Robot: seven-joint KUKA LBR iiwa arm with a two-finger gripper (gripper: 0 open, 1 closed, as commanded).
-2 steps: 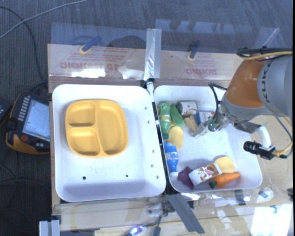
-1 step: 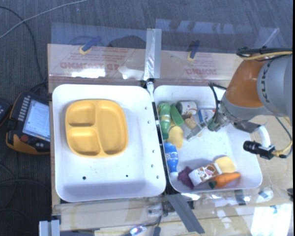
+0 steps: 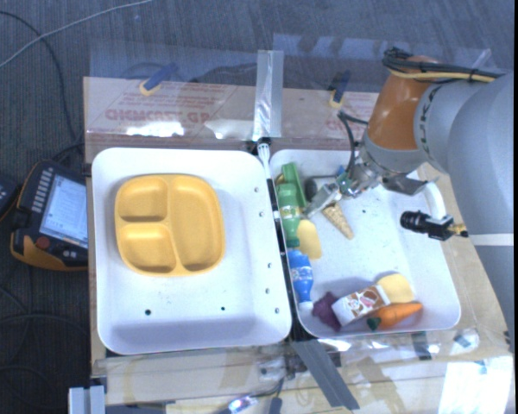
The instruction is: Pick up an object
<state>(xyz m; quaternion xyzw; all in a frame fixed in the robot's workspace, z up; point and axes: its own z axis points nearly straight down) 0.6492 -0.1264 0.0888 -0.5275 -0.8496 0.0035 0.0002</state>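
Note:
My gripper (image 3: 338,190) is low in the upper part of the right bin (image 3: 432,266), under the orange-banded wrist. Its tip is just above a tan cone-shaped toy (image 3: 338,220) and right of a green bottle (image 3: 288,192) that lies along the bin's left wall. Below the bottle lie a pale yellow piece (image 3: 308,238) and a blue bottle (image 3: 300,279). At the bin's front sit a purple item (image 3: 326,308), a small carton (image 3: 366,304), a carrot (image 3: 395,315) and a yellow fruit (image 3: 395,286).
The left bin (image 3: 147,317) holds a yellow divided plate (image 3: 168,223). A black fitting (image 3: 425,222) sticks in at the right bin's right side. A teach pendant (image 3: 52,218) lies left of the bench. The arm's grey body covers the upper right.

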